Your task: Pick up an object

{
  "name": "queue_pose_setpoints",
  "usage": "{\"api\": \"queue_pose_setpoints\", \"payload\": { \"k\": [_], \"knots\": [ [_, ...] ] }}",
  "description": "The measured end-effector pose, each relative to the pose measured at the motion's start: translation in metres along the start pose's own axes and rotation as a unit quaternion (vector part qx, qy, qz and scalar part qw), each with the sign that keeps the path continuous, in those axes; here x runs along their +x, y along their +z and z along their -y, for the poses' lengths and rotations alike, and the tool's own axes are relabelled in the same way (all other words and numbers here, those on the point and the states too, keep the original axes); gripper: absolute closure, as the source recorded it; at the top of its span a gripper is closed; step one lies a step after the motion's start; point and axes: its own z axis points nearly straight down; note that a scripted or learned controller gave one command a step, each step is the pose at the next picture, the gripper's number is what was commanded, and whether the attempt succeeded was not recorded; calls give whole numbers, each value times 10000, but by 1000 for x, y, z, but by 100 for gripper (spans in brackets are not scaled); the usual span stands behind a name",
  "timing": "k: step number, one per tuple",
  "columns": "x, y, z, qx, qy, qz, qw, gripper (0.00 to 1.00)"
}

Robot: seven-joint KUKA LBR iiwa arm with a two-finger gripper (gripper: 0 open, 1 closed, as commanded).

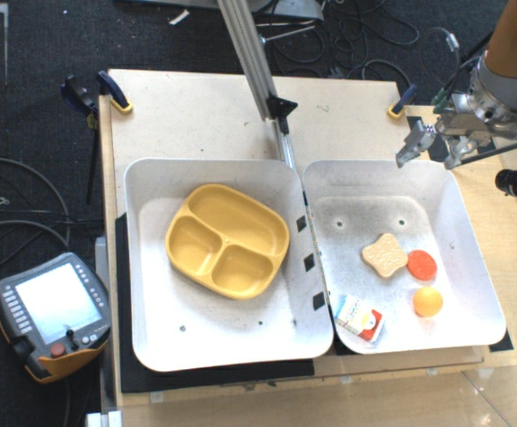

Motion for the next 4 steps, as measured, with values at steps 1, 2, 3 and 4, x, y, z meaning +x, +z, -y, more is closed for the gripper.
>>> {"api": "queue_pose_setpoints", "payload": {
  "k": [1,2,3,4],
  "knots": [
    [0,0,0,1,-1,1,10000,0],
    [10,56,3,29,-1,-6,10000,0],
    [3,117,3,33,19,-4,10000,0],
    [-5,164,1,25,19,-3,10000,0]
  ]
}}
